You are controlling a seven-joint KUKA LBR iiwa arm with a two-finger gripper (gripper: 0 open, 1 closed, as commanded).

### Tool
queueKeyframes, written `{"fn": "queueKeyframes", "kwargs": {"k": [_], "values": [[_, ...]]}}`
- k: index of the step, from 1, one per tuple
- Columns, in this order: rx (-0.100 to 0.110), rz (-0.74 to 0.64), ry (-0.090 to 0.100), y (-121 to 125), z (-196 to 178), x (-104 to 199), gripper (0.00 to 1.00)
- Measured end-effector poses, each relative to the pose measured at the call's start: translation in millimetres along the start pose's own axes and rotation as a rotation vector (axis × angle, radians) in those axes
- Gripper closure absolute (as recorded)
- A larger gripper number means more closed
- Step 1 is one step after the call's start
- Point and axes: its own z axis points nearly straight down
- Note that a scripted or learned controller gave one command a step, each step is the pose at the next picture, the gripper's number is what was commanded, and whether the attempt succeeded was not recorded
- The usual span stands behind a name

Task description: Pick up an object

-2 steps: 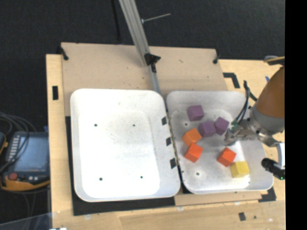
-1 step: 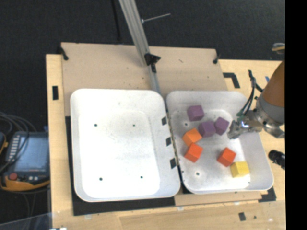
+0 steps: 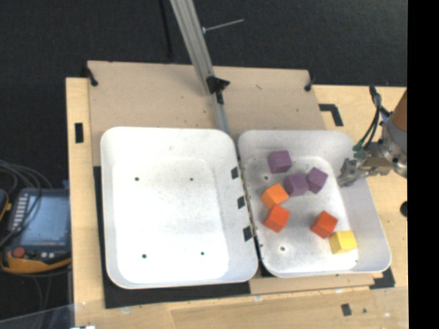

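The right bin (image 3: 357, 252) holds several blocks: three purple ones, at the back (image 3: 279, 161) and in the middle (image 3: 296, 184) (image 3: 317, 179), an orange one (image 3: 275, 195), two red ones (image 3: 277, 218) (image 3: 324, 224) and a yellow one (image 3: 342, 241). My gripper (image 3: 348, 171) hangs over the bin's right side, just right of the purple pair. It looks small and dark, with no block seen between its parts.
The left bin (image 3: 116, 184) lies beside the right one. A slanted metal rail (image 3: 195, 40) runs from the top down to the gap between the bins. A control pendant (image 3: 38, 228) sits off the bench at left.
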Motion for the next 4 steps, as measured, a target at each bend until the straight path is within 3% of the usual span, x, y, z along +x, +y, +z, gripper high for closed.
{"fn": "queueKeyframes", "kwargs": {"k": [3,4], "values": [[0.007,-0.004,0.006,-24.8,0.4,145.2,1.00],[0.009,-0.004,0.005,-19.7,4.4,193.3,1.00]]}}
